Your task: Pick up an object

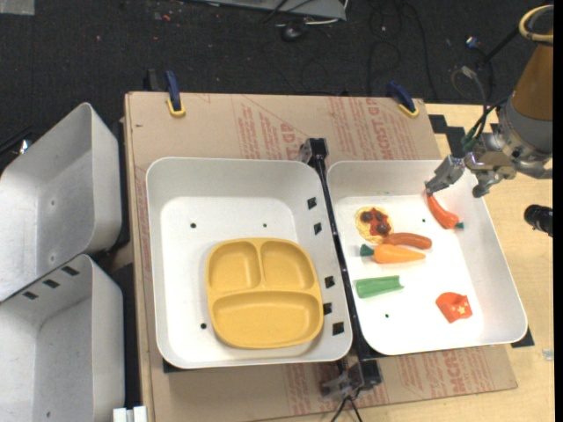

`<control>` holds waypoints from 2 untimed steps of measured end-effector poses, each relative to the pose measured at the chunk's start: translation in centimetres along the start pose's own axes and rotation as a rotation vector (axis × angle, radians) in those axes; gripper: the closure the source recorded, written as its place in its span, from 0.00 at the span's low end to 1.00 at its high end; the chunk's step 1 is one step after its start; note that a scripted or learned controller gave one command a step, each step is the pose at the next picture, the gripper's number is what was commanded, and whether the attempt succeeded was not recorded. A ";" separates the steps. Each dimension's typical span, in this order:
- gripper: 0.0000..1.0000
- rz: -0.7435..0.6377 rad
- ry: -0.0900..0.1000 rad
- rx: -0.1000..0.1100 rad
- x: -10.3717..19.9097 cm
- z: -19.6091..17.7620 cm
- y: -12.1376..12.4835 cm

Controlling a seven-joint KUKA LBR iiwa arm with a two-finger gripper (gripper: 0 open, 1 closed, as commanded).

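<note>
Smooth white plastic bins (176,192) on matt cardboard sheet (255,121).

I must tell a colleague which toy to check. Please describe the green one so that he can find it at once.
Look in the right bin, the one without the yellow plate. Near its left wall, below the carrot, lies the green toy, a short flat bar. It is the sole green piece; its neighbours are orange or red.

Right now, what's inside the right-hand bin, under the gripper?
The right bin holds a red chili pepper, a small pizza piece, a sausage, a carrot, a green piece and a red piece. The gripper covers part of the bin's far corner.
</note>
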State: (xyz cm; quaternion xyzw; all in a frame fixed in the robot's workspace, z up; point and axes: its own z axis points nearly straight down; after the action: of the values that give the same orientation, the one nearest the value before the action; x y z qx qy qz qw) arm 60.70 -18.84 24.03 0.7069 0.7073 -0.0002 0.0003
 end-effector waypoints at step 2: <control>0.00 0.002 0.002 0.006 0.4 10.1 -0.9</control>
State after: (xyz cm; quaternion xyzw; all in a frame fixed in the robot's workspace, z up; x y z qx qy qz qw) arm 59.79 -18.44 13.89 0.7076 0.7067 -0.0016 -0.0024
